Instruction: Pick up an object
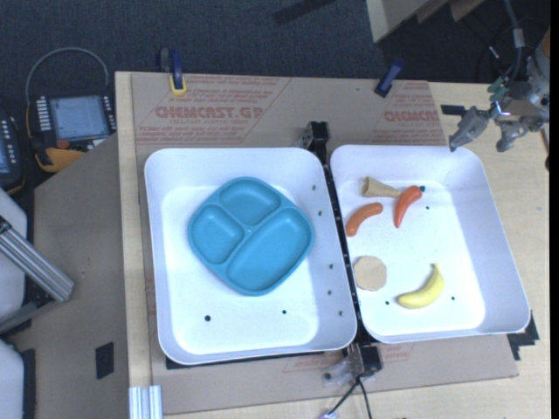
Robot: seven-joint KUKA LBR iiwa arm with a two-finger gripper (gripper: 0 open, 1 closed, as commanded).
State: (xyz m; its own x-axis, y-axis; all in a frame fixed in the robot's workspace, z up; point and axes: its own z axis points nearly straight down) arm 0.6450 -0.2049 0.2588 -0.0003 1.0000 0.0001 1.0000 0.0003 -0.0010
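The right bin point(493, 234) holds several small items: a tan wedge point(377, 186), an orange sausage point(363, 217), a red-orange chilli-shaped piece point(407, 204), a round tan biscuit point(370, 272) and a yellow banana point(422, 290). My gripper point(481, 138) hangs over the bin's far right corner, well apart from all of them. Its fingers are spread open with nothing between them.
The left bin point(175, 312) carries a blue divided plate point(251, 234) near its middle. A black clamp point(316, 134) sits at the far end of the seam between the bins. A screen unit point(77, 117) stands off the bench at the left.
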